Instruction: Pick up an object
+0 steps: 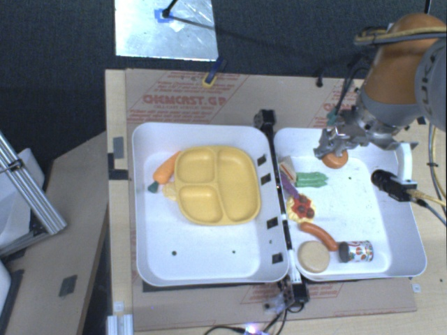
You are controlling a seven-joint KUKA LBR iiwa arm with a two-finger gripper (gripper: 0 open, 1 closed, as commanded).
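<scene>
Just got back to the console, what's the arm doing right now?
The arm has reached into the right bin, and its hand sits at the bin's back edge, right over a small orange object. A grasp isn't confirmed. A green piece, a sausage and a can lie untouched. The left bin holds a yellow divided plate and a carrot.

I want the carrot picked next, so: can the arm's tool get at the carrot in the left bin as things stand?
Probably yes. The carrot lies exposed from above, but its side is tucked against the yellow tray, which may hinder a clean pinch. The tool sits over the right bin.
</scene>
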